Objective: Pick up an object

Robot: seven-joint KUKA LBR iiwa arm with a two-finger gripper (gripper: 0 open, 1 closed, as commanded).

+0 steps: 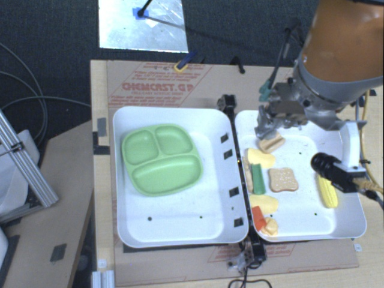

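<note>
My gripper hangs low over the back left corner of the right bin, under the grey and orange arm. Just below its tip lies a tan bread roll piece; whether they touch I cannot tell. Further forward in the same bin are a pale yellow wedge, a green stick, a slice of toast, a yellow piece, an orange carrot-like piece and a yellow corn cob at the right.
The left bin holds a green divided plate. A black hinge strip runs between the two bins. A cardboard sheet lies under the bins, and a shiny metal sheet lies behind them.
</note>
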